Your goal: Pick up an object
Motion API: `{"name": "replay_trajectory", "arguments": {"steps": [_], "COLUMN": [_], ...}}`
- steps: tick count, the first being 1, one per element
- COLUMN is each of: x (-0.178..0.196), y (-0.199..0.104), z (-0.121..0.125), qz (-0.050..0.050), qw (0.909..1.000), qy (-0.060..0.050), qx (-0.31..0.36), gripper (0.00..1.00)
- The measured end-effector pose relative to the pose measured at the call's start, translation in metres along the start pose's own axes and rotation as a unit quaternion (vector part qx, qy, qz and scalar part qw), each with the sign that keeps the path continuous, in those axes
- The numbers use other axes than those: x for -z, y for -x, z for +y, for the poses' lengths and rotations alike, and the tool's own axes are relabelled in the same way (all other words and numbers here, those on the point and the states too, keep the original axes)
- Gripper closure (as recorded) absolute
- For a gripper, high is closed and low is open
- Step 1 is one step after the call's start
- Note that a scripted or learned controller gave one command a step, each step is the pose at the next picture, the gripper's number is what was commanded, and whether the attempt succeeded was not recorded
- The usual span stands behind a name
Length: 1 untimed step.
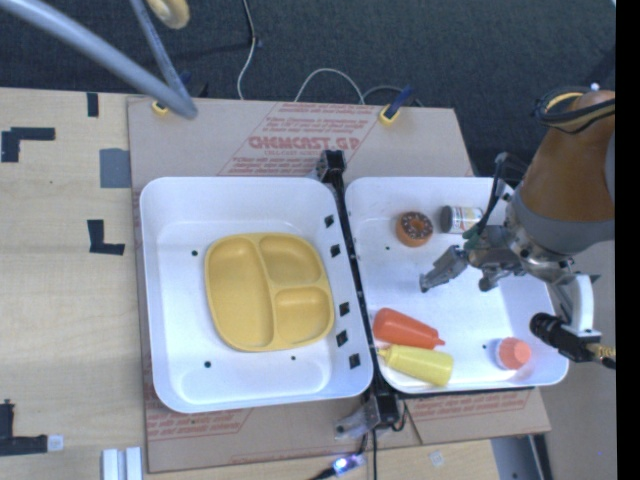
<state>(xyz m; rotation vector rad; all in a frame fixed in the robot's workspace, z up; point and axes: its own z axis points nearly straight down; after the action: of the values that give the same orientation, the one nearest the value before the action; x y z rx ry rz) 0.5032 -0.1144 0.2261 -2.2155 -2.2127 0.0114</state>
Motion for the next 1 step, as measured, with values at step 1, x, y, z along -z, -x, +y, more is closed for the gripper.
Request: {"name": "replay_trajectory", "arguments": {"steps": [1], "x": [0.0050], "y": [-0.0001], "z": [0.0023], "qz": [-0.001], "qw": [1.0000], "qy": [0.005], "qx": [0.001], "gripper": [0.00]}}
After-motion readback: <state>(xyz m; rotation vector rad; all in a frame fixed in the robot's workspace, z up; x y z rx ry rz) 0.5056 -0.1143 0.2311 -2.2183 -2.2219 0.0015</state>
